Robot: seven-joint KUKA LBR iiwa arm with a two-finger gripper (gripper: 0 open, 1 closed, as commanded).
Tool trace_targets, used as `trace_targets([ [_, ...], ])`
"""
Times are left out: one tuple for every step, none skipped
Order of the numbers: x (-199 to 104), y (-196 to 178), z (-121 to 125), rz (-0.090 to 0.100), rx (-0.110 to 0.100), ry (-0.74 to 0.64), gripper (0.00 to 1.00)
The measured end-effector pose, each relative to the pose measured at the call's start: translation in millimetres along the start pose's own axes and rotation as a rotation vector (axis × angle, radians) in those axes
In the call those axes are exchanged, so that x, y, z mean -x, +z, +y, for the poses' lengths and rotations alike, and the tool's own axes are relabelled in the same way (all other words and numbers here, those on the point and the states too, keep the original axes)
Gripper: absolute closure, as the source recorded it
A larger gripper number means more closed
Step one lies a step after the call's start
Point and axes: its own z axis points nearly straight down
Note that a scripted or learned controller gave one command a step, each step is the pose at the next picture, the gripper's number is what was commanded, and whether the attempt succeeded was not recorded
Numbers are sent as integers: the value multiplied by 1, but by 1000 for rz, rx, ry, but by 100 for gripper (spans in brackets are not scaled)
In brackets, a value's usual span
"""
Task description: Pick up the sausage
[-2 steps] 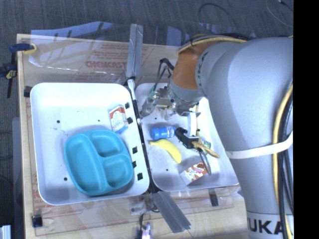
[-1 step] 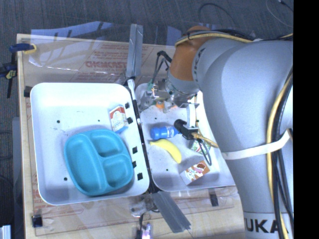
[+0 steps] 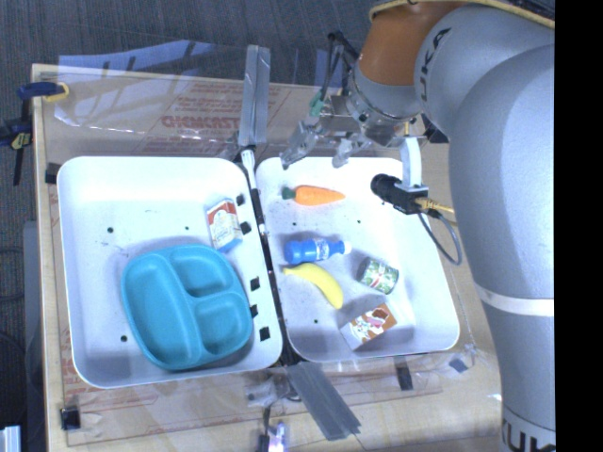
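Jaws apart over far rim of right bin (image 3: 443,295), just behind carrot (image 3: 320,195).

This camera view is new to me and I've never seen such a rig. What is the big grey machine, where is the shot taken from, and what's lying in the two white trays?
The grey machine with the orange band is a robot arm, reaching in from the right. Its end effector hangs above the far edge of the right bin; nothing shows between its fingers. One fixed camera looks down at a slant on both bins. The right bin holds a carrot, a blue bottle, a banana, a small can and a small packet. The left bin holds a blue divided tray and a small carton.
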Motion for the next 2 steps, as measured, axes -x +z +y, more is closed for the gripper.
trace_targets([
  [-86,53,-58,0,-7,67,0],
  [-89,51,1,0,-2,-68,0],
])
